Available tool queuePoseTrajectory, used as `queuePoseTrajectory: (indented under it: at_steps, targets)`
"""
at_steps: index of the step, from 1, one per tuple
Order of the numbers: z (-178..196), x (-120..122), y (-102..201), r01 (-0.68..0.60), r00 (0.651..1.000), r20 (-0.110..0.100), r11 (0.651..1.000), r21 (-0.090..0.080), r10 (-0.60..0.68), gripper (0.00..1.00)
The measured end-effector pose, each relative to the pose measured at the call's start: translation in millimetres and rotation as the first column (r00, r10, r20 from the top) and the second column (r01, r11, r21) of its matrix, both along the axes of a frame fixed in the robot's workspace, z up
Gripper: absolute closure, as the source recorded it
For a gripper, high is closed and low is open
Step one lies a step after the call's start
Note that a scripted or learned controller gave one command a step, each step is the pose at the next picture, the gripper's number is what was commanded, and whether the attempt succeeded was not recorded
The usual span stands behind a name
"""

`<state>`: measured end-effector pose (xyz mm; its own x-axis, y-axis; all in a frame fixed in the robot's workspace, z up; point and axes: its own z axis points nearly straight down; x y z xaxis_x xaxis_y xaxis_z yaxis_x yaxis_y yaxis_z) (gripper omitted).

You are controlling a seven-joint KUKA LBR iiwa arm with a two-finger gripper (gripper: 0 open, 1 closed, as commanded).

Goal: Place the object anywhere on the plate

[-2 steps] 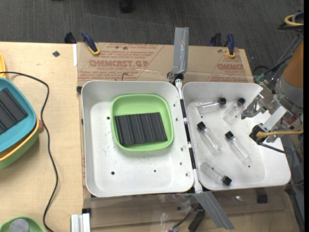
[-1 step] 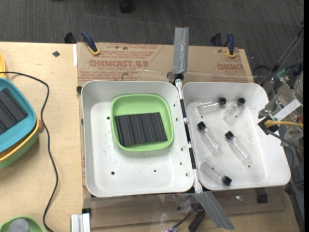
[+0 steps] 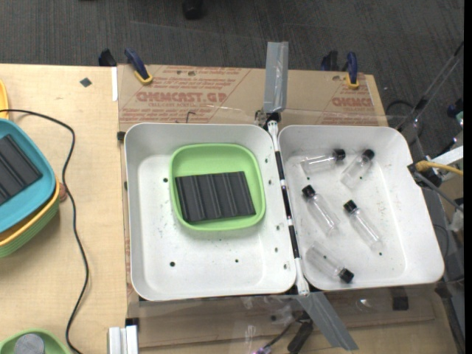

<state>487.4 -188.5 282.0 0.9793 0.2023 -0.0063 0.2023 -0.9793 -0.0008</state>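
A green square plate (image 3: 217, 162) sits in the left white bin (image 3: 147, 220), and a dark ribbed rectangular pad (image 3: 216, 196) lies across its lower half. In the right white bin (image 3: 413, 220) lie several clear plastic vials with black caps: one near the back (image 3: 322, 160), one at the back right (image 3: 357, 167), one in the middle (image 3: 318, 206), one to the right of it (image 3: 362, 223) and one near the front (image 3: 330, 265).
A cardboard sheet (image 3: 243, 94) held by blue and yellow clamps lies behind the bins. A stack of teal and green plates (image 3: 26, 190) stands at the far left on the wooden bench, with a black cable (image 3: 74, 198) beside it. Cables hang at the right edge.
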Motion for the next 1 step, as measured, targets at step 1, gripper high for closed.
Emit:
queuePoseTrajectory:
  at_steps: [1]
  targets:
    - [0.8,-10.1,38.2,0.000,1.000,0.000,1.000,0.000,0.000,0.00]
